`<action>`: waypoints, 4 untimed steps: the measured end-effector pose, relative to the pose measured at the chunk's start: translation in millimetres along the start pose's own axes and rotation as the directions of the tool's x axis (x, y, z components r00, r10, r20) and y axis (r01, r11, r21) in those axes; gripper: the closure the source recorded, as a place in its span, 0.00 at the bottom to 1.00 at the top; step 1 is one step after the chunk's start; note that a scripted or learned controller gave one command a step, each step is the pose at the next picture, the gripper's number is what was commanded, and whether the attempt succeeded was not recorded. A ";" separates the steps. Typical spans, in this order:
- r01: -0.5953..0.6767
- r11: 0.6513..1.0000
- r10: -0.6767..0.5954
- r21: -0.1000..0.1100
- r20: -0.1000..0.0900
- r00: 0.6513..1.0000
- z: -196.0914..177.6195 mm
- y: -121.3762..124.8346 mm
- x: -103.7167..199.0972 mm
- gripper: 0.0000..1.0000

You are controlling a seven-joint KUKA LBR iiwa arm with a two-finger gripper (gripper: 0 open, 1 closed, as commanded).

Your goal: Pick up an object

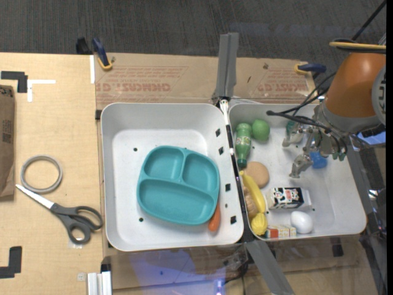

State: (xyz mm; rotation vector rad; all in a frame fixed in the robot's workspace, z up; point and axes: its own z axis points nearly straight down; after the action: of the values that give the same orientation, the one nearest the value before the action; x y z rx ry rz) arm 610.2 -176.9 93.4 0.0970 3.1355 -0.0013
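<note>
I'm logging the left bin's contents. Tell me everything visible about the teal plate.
The teal plate is a rounded-square divided dish, plastic-looking, with three compartments: two smaller at the far side, one long at the near side. It lies flat, slightly rotated, in the middle of the left bin. An orange carrot-like piece rests against its near right corner.

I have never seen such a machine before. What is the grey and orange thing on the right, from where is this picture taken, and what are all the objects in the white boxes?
One camera above the bench looks down at a slant. The grey and orange thing is a robot arm reaching in from the right; its gripper hangs over the right bin. I cannot tell if it holds anything. That bin contains a green bottle, a green ball, a banana, a small cow-patterned carton, a white egg and a blue item. The left bin has a teal divided plate and a carrot. Scissors and a tape roll lie outside.
</note>
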 end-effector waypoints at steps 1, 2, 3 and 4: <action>0.004 1.000 -0.004 0.001 0.004 1.000 -9.9 1.3 -1.5 1.00; 0.003 1.000 -0.003 0.001 0.004 1.000 -9.8 1.4 -1.5 0.00; -0.013 1.000 0.013 0.001 0.000 1.000 0.2 -25.8 2.7 0.00; -0.012 1.000 0.012 0.001 0.000 1.000 0.1 -25.4 2.5 0.00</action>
State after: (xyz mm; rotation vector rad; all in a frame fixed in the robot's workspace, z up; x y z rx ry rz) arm 606.1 -202.1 93.2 0.1160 3.1345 -0.0023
